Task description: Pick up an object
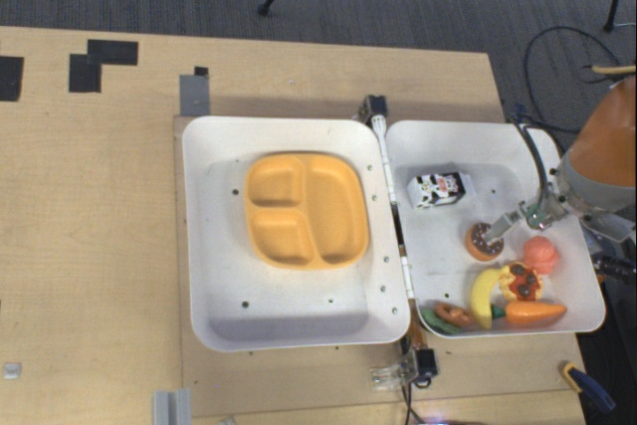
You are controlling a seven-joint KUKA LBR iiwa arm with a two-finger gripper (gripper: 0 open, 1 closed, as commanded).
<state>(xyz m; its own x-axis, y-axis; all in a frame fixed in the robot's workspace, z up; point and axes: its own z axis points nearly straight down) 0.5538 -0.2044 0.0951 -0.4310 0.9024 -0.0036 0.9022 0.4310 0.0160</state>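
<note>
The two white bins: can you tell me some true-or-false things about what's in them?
1. The yellow plastic plate with three compartments lies in the left white bin. True.
2. The small black-and-white carton sits on the yellow plate. False: it lies in the right white bin, near its far side.
3. The yellow toy banana lies next to the orange toy carrot. True.
4. The round brown doughnut-like toy is in the left bin. False: it is in the right bin, at the tip of the gripper.
5. The pink round toy lies outside both bins. False: it is in the right bin.
</note>
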